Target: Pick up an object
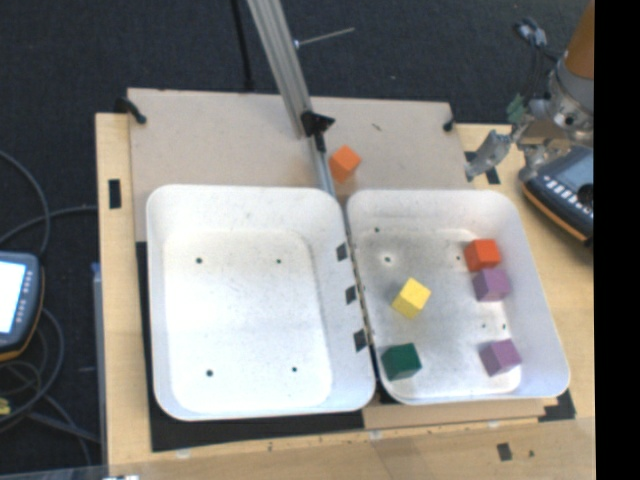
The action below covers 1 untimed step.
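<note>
Pre-grasp: gripper (492,154) hangs off the right bin's (535,268) far corner, jaws' state unreadable; next it must descend over a block, maybe the orange block (482,254).

Right bin (535,268) — five blocks, gripper (492,154) perhaps at bench edge

We read no text, labels, brands or numbers anywhere. The lit screen of the handheld pendant (12,303) at the left edge is washed out pale, nothing legible on it. The second pendant (565,193) at the right shows a dark display with a faint blue patch, too small to resolve. The blocks in the right bin (530,268) have plain faces, no markings. The black dots and small tabs on the bins are not characters.
</note>
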Motion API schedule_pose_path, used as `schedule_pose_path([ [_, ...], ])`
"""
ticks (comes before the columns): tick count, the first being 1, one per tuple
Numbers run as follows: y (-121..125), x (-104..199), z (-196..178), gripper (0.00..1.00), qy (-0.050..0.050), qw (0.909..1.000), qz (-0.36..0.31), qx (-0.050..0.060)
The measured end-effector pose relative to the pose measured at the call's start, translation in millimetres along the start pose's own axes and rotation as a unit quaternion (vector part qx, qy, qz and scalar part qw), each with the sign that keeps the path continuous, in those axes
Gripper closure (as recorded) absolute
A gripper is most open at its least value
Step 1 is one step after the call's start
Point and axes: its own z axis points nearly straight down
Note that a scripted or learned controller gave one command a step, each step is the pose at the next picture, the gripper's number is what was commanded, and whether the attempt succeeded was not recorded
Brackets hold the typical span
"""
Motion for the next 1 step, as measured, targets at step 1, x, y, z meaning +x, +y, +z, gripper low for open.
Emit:
schedule_pose_path([
  [1,8.5,36.2,154.1,0.0,0.001,1.0,0.002,0.002],
])
